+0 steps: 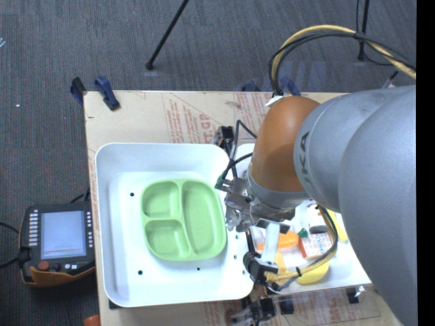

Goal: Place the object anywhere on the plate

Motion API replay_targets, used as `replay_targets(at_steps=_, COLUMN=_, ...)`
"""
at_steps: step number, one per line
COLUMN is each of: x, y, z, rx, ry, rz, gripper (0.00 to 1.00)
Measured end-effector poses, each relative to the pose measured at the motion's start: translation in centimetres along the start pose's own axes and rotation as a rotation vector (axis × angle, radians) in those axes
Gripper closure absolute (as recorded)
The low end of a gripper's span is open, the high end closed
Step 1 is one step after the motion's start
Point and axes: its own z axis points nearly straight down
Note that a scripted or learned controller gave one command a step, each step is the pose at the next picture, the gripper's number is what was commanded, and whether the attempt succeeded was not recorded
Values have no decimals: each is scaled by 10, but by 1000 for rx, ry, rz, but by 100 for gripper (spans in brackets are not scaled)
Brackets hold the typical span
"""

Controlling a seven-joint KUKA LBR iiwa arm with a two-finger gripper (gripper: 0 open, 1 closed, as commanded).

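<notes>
Camera view: arm bent low over the seam between the bins, grip unreadable

Nearest, at 5 o'clock of the picture, a strip of the right bin point(344, 265) shows under the arm. In it lie a yellow item point(314, 273), an orange piece point(288, 240) just beyond it, and a red-and-white box point(313, 244) beside that. All three sit close together. Each is partly covered by robot hardware, so shapes are hard to call and I can't tell which is the task's object. All are in the right bin, apart from the plate.

The gripper point(238, 217) sits approx. at picture centre, at 3 o'clock of the plate, over the left bin's right rim. It's a tangle of metal and wires seen from above. Whether it's wide, narrow or holding anything: can't tell.

The green plate point(184, 219), w/ three compartments, lies flat in the left bin point(102, 216), a bit toward 3 o'clock of the bin's centre and turned slightly askew.

At 9 o'clock, off the bench, a pendant point(59, 239) w/ a pale screen lies on the carpet.

The arm point(360, 161) comes in from 3 o'clock, huge and grey, and its orange band point(282, 148) bulges toward the camera. It hides most of the right bin.

Farther off is the bench point(156, 114) top, cardboard w/ red print. A blue clamp point(107, 92) grips its corner at 11 o'clock. Beyond, at 12 o'clock, a tripod leg point(170, 26) slants across the dark carpet.
</notes>
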Motion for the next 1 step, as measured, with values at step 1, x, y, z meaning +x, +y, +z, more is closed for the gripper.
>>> replay_targets(at_steps=1, x=-1, y=0, z=0, rx=0, ry=-2, rz=0, gripper=0)
